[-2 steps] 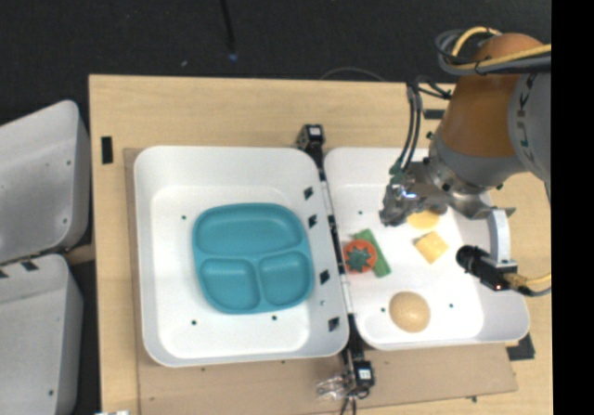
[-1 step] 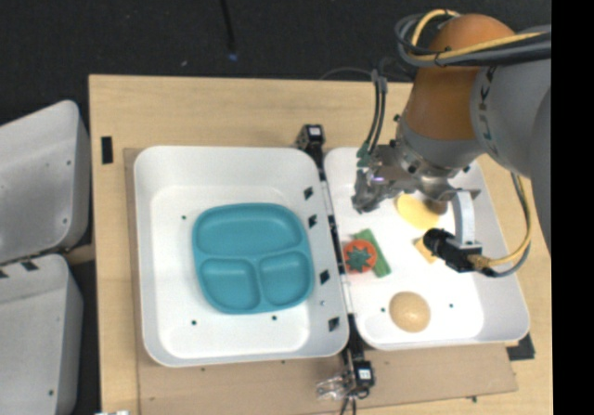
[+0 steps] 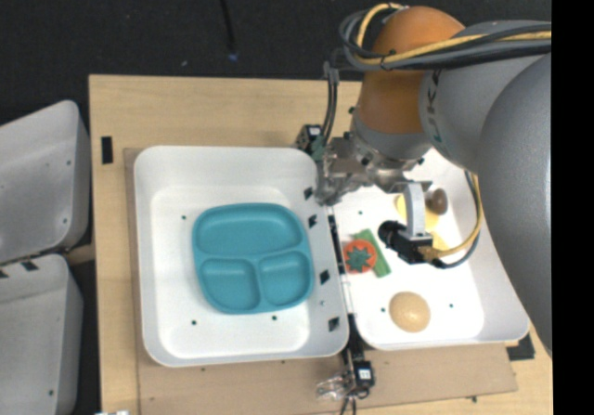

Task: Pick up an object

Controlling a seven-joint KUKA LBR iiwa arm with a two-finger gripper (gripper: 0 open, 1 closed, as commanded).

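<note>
At the far left, two pale grey panels [image 3: 37, 181] stand beside the wooden surface [image 3: 111, 107], which bears both white bins. The left bin [image 3: 148, 218] holds one thing, a teal plate [image 3: 251, 255] with three compartments, lying flat near the bin's middle.

The gripper [image 3: 327, 186] is at the seam between the bins, low over the far left corner of the right bin [image 3: 464, 311] and just beside the left bin's far right corner. It is seen from above, partly under the wrist, so I cannot tell whether it is open or closed, and nothing can be seen held in it.

In the right bin, an orange and green toy [image 3: 365, 253] lies nearest the gripper, toward the front and a little to the right, apart from it and close to the dividing wall. A beige ball [image 3: 409, 310] rests further forward, near the bin's front edge and well apart from the gripper. A small brown piece [image 3: 436, 202] lies to the gripper's right, beyond the wrist, too small to make out.

The grey arm [image 3: 501, 97] comes in from the right, its orange band [image 3: 399, 70] above the wrist.
</note>
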